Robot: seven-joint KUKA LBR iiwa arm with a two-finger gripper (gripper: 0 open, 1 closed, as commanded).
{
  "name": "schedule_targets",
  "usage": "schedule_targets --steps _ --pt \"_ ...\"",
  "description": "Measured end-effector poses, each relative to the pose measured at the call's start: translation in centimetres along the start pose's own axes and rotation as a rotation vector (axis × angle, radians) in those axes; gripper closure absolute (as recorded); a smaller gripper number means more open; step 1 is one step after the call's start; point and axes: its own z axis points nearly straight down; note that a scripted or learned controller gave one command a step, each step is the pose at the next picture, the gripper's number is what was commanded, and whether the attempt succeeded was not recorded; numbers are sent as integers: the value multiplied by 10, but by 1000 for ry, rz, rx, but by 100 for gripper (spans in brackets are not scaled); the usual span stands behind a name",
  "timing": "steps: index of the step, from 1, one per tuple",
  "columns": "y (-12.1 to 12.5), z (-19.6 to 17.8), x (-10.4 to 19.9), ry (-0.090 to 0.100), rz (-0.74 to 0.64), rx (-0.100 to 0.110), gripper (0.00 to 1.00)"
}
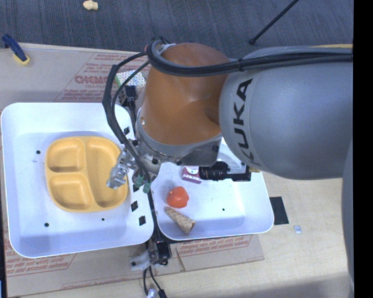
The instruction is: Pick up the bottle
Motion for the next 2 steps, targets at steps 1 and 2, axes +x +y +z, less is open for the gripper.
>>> schedule_targets --steps 1,2 --pt "17 31 9 3 -700 1 100" --pt "-38 90 -27 3 -872 1 100"
